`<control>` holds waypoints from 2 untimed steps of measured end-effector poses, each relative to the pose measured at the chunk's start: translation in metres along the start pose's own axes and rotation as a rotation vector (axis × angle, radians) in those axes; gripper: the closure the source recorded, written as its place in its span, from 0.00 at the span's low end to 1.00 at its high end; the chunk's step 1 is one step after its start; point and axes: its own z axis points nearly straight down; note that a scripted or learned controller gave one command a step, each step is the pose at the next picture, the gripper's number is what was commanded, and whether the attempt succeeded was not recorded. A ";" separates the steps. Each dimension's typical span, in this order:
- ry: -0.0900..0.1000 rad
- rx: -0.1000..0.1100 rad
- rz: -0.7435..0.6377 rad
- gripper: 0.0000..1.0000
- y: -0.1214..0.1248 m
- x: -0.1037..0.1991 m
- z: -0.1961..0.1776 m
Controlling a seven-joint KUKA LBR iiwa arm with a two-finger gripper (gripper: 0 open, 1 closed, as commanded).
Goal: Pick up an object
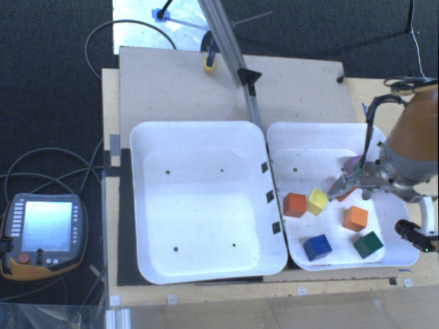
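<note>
White bins sit side by side on the surface; we see the blocks all in the right bin (302,142). An orange-red cube (294,205) touches a yellow cube (317,201) near its middle, with an orange cube (355,218), a blue cube (317,247) and a green cube (368,244) toward its front edge. Our gripper (341,188) hangs just beside the yellow cube, over a red piece (347,195); whether the jaws are spread we cannot tell.
</note>
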 end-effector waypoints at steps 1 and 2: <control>0.001 -0.006 0.001 0.00 0.001 0.009 0.043; -0.005 -0.022 0.000 0.00 0.006 0.007 0.046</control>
